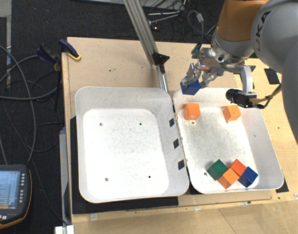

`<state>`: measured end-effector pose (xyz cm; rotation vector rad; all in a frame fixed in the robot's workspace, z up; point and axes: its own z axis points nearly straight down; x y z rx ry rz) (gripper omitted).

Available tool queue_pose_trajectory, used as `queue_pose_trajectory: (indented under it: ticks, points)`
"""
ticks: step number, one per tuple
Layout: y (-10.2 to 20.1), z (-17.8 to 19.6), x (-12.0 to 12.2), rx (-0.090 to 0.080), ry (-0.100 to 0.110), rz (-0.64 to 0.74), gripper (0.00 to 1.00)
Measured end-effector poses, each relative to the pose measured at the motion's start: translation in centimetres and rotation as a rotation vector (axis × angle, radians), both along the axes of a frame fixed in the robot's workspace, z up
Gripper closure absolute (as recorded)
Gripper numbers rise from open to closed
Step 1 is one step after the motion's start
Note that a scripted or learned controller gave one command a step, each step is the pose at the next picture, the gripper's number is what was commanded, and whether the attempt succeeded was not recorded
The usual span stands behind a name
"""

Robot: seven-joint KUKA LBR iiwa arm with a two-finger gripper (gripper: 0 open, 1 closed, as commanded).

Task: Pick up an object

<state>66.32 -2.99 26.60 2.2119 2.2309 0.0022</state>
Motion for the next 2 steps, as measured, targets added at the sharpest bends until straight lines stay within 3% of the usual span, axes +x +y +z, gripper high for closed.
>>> queue_pose_trajectory:
  ticks: [2]
  points:
    - [11.7, -1.5, 1.2, 0.0, -0.001, 0.0, 1.0]
